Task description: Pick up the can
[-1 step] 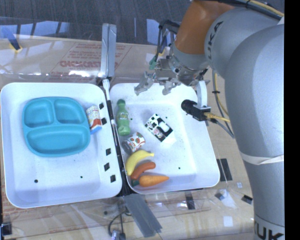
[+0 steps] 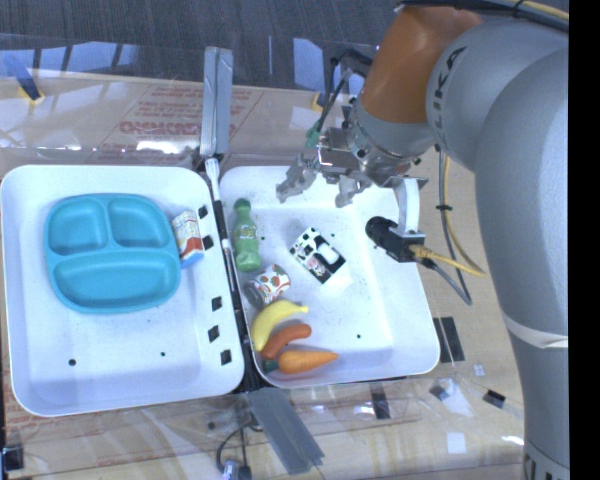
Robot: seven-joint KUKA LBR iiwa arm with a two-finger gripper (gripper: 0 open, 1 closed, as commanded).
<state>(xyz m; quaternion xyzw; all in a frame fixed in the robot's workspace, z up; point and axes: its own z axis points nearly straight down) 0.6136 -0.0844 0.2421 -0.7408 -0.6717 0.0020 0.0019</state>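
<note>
Blue plate (image 2: 110, 250) is seen in the left bin (image 2: 40, 368), the can (image 2: 187, 236) lying just beside it, while in the right bin (image 2: 405, 313) the claw (image 2: 320, 186) is held spread, gripping nothing.

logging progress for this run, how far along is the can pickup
Done: nothing visible yet. The can lies in the left bin, beside the blue divided plate, untouched. In hand: the claw hangs over the far end of the right bin, above the green bottle and the black and white box, with nothing between its fingers. Left: cross to the left bin, descend, grasp, lift.
</note>
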